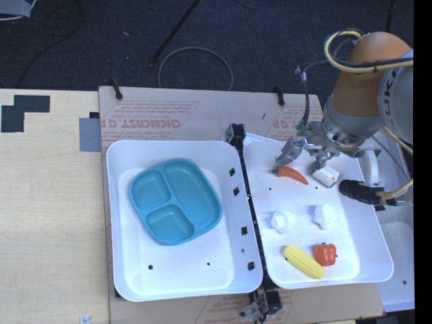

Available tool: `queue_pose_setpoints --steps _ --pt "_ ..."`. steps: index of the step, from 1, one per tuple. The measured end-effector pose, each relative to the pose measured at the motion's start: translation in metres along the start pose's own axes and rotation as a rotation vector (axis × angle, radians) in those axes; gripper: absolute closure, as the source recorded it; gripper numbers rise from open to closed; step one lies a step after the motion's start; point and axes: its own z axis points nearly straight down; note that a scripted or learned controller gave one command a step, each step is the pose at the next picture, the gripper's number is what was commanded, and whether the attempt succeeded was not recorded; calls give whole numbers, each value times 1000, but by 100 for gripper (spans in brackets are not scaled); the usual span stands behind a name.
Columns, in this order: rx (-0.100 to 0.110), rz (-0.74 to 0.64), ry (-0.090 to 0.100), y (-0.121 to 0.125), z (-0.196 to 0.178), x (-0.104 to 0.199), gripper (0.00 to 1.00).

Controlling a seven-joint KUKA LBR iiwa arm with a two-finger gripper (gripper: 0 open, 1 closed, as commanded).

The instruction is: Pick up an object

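A dark floor with loose cables lies behind the pale wooden counter (pixel 47 201), where two white bins sit side by side on cardboard. The arm (pixel 368 79) leans in from the right over the right bin (pixel 368 265). Its hand (pixel 307 155) hangs with fingers spread wide, holding nothing, just above the carrot (pixel 292 174). A blue divided plate (pixel 175 201) lies in the left bin (pixel 125 262).

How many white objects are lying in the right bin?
3: one small block near the end effector, two lumpy pieces mid-bin, side by side. The arm may hide more.
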Motion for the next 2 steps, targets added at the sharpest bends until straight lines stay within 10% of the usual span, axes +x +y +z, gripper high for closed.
queue_pose_setpoints --steps 2 --pt "3 1 0 9 111 1 0"
